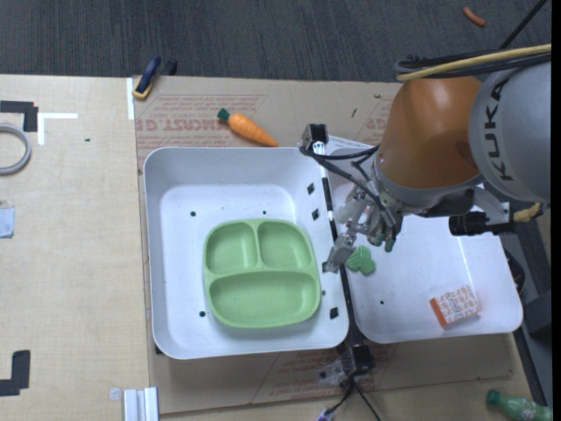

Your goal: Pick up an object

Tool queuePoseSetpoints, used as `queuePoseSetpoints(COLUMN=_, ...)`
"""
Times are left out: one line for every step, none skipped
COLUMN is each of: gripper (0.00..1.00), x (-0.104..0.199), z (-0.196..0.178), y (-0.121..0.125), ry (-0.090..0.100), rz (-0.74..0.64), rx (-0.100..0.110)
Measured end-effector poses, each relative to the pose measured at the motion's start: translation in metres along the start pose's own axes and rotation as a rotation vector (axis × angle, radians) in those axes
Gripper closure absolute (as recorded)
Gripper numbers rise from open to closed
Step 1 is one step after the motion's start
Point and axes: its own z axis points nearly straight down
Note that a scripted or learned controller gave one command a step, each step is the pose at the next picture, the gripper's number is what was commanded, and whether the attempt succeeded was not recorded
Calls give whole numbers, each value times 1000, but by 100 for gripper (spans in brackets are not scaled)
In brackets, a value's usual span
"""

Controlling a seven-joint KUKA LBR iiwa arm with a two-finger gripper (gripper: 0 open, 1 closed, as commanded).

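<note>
Fingers [351, 251] hovering just above green toy [360, 260], grip state unclear; risking toy sliding against bin wall [337, 235], grasp missing.

A pale green three-compartment plastic plate [260, 274] lies in a white shallow bin [166, 235]. A small dark green leafy toy [361, 260] and an orange-and-white patterned packet [455, 306] lie in the other white bin [491, 261]. An orange toy carrot with a green top [246, 126] lies on tan cardboard [188, 112].
</note>
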Motion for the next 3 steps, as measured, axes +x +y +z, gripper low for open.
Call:
queuePoseSetpoints(gripper=0, x=-39, z=0, y=15, ry=-2, rz=-405, rx=-1)
queuePoseSetpoints(gripper=0, x=-101, z=0, y=4, ry=-3, rz=-1041, rx=-2)
queuePoseSetpoints(gripper=0, x=-93, z=0, y=-16, ry=-1, rz=-1140, rx=-2)
